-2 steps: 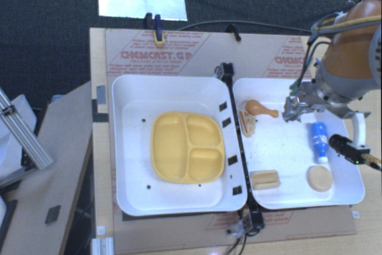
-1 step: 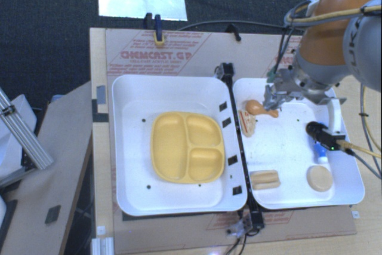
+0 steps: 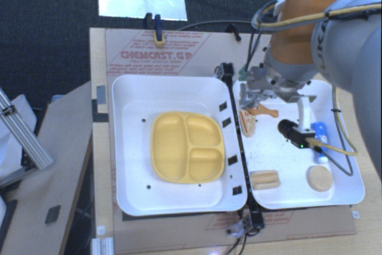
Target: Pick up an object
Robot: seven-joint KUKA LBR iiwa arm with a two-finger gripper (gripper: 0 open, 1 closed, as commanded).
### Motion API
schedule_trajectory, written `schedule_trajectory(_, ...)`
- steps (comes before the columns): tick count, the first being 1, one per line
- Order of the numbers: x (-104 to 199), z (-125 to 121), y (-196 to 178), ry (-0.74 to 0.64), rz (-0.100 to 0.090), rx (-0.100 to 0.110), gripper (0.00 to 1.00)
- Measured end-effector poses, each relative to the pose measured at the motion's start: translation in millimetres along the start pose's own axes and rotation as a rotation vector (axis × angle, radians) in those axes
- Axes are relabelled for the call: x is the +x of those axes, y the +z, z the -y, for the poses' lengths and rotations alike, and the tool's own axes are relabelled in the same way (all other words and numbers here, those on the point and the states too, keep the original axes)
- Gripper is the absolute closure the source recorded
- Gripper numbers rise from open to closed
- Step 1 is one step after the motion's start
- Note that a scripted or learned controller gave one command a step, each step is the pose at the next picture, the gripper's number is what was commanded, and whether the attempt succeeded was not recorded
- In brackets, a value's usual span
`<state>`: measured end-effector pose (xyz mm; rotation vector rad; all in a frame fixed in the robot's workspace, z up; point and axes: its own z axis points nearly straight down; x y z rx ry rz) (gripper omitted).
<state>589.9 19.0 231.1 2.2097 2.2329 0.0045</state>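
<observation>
My gripper point(image 3: 252, 98) hangs low over the far left part of the right bin point(image 3: 343, 188), close to the divider. Just below it lies a small speckled wedge-shaped piece point(image 3: 248, 122), and an orange-brown flat piece point(image 3: 264, 110) lies right beside it. From this angle I cannot make out whether either one touches the gripper. A tan bun-shaped block point(image 3: 264, 179) rests near the bin's front left. In the front right sits a round tan disc point(image 3: 319, 178). A blue object point(image 3: 320, 130) lies at the right side, partly hidden.
The left bin point(image 3: 128, 128) holds a yellow divided plate point(image 3: 187, 146) in its middle. The raised divider point(image 3: 234, 128) between the bins runs just left of the gripper. The arm's large grey body covers the right bin's far right corner.
</observation>
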Motion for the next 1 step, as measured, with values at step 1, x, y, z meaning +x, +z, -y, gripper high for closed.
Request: schedule_trajectory(1, 51.3, -23.0, 11.5, 0.001, 0.0, 0.0, 1.0)
